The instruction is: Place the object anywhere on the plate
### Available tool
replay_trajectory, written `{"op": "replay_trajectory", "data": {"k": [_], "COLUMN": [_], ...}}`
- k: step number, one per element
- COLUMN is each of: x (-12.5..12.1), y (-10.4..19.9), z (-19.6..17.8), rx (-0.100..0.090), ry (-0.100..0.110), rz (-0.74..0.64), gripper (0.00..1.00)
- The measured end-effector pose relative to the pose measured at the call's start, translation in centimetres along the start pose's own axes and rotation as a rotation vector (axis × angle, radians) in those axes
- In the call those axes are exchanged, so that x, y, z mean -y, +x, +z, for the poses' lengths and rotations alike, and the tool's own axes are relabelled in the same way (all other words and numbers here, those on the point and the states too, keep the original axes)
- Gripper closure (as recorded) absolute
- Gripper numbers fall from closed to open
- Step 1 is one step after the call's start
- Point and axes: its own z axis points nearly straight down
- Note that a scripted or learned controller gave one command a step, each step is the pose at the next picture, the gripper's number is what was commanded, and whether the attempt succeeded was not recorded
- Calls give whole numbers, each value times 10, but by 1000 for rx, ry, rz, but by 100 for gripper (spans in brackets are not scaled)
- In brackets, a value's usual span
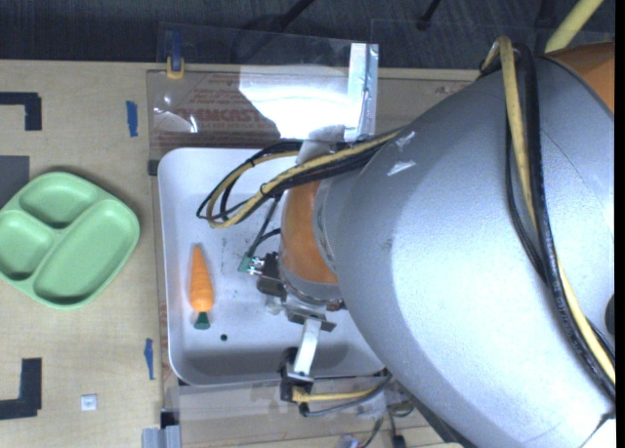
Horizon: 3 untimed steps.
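Observation:
A green sectioned plate (65, 238) lies on the wooden bench at the far left, outside the bins. An orange toy carrot (200, 282) with a green stem end lies in the white bin (176, 183), along its left side, pointing away from me. The arm's grey bulk covers the right of the view and reaches down into the bin; its wrist and gripper (293, 305) hang to the right of the carrot, apart from it. The fingers are hidden beneath the wrist.
A clear plastic panel (264, 95) stands along the back of the bin. Yellow and black cables (244, 187) loop over the bin's middle. A small dark speck (224, 339) lies on the bin floor near the front wall.

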Motion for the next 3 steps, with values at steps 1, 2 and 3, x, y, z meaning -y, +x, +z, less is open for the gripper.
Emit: {"op": "replay_trajectory", "data": {"k": [1,2,3], "x": [0,-106,-90], "y": [0,-3,50], "z": [-7,1,-63], "rx": [3,-1,9], "ry": [4,2,15], "rz": [-4,89,203], "gripper": [100,100,100]}}
